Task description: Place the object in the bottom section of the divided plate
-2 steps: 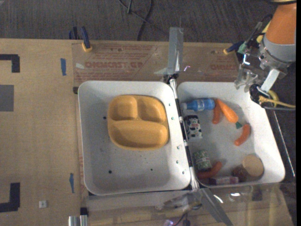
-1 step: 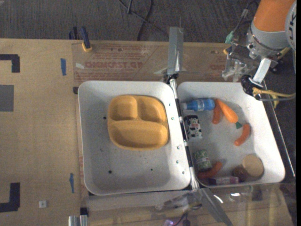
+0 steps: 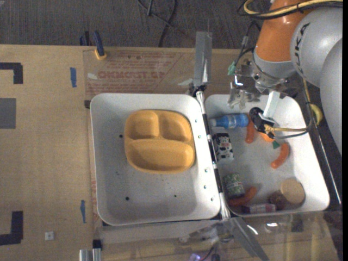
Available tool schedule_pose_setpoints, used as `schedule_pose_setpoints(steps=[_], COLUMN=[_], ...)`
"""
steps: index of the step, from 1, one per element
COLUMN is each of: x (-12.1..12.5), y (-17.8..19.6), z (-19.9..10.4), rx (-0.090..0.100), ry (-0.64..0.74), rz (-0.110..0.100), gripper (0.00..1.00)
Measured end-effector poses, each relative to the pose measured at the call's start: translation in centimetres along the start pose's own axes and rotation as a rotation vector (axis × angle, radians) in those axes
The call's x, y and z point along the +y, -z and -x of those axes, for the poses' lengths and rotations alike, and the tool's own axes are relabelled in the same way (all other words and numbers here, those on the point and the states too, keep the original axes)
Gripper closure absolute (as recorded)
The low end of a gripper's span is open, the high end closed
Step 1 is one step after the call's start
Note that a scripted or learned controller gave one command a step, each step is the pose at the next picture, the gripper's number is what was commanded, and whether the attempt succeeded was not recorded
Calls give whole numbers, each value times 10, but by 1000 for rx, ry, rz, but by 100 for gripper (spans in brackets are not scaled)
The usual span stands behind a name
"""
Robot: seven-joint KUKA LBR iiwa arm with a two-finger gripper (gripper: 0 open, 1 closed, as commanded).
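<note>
Hovering pincer (image 3: 243,98) at right bin (image 3: 312,145) top edge | grip unclear | divided plate (image 3: 160,141) unobstructed

Divided plate (image 3: 159,140): yellow-orange, plain. Both bins (image 3: 109,189) white. Bottle (image 3: 230,122) blue w/ pale cap end. Small carton (image 3: 223,147) black/white cow-type print. Can (image 3: 234,184) green patterned. Sausages (image 3: 280,155) orange-red. Round disc (image 3: 292,190) tan. Arm (image 3: 304,31) grey, orange band. Bench (image 3: 43,145) tan w/ blue tape bits.
</note>
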State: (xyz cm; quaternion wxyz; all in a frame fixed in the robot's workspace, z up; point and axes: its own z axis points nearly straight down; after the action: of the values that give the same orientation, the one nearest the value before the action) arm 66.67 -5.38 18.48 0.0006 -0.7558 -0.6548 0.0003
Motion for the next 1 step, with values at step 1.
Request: schedule_pose_setpoints(steps=[1], x=[-104], y=[-1], z=[-21], rx=[0], ry=[21], rz=[0], gripper=[100])
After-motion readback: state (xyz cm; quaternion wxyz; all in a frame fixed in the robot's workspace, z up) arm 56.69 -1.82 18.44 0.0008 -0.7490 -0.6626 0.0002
